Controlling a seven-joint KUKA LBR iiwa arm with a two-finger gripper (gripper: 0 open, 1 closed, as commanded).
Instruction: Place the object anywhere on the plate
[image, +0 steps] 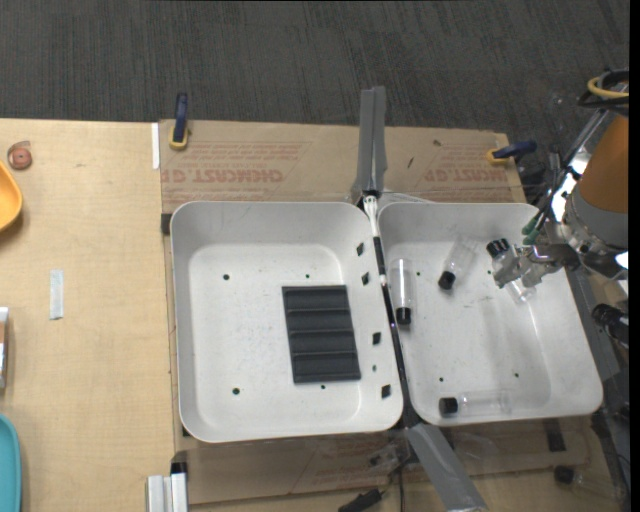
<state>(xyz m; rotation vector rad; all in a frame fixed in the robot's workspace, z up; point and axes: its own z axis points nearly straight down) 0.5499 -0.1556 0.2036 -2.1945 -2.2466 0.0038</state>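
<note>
The left bin (200, 400) holds a black ribbed plate (321, 334); the right bin (570, 390) holds clear vials (400, 290); the pincer's (522, 262) state is unclear.

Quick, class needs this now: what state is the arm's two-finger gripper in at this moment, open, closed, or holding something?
Two-finger gripper: cannot be told whether open or closed; it sits low over the right shallow white bin, beside a clear plastic vial with a black cap.
</note>
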